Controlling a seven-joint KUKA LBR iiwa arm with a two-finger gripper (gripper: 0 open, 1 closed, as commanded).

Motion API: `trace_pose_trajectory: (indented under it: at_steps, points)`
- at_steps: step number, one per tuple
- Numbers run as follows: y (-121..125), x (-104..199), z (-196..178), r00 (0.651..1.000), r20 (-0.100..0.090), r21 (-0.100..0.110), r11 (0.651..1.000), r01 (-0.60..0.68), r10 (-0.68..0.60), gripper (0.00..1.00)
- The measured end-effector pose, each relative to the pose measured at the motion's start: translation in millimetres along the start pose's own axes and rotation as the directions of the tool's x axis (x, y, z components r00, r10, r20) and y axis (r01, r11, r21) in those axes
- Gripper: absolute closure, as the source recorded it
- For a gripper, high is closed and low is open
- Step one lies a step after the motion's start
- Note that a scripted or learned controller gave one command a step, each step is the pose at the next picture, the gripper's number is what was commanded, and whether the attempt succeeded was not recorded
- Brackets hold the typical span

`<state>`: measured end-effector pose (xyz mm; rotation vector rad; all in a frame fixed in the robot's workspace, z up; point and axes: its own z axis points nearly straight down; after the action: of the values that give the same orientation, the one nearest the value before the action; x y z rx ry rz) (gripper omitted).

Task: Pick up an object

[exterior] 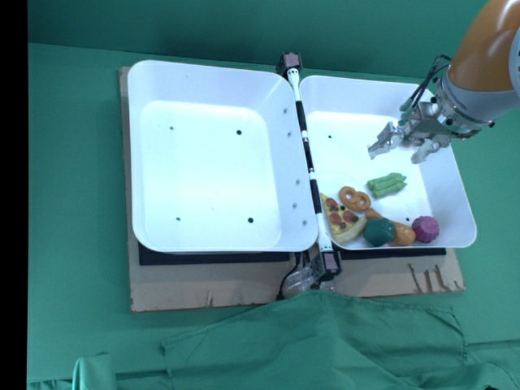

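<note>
My gripper (404, 145) hangs over the back right part of the right bin (349, 128), fingers spread apart with nothing between them. Below it, near the bin's front, lie several toy foods: a green asparagus bundle (386, 185), a brown pretzel (354, 198), a pizza slice (341, 218), a dark green pepper (379, 232), an orange piece (403, 233) and a purple piece (425, 229). The asparagus lies closest to the gripper, a short way in front of it.
The left bin (211, 157) sits beside the right one, joined by a black and white divider (305, 149). Both rest on cardboard (195, 295) over green cloth. A folded green cloth (325, 340) lies at the front.
</note>
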<state>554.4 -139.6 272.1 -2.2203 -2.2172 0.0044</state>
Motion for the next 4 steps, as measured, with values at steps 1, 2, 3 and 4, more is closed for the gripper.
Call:
trace_pose_trajectory:
  at_steps: [1, 2, 3, 4]
  points:
    - [-77.2, -12.6, 70.4, 1.0, -0.001, 0.005, 1.0, -0.008, 0.008, 0.0]
    - [-82.7, -28.5, 88.7, 1.0, 0.0, -0.019, 1.0, -0.001, 0.001, 0.0]
    - [-82.2, -43.0, 88.1, 1.0, 0.003, -0.021, 1.0, 0.001, -0.001, 0.0]
    - [-81.1, -46.2, 74.9, 1.0, 0.011, -0.03, 1.0, -0.004, 0.004, 1.0]
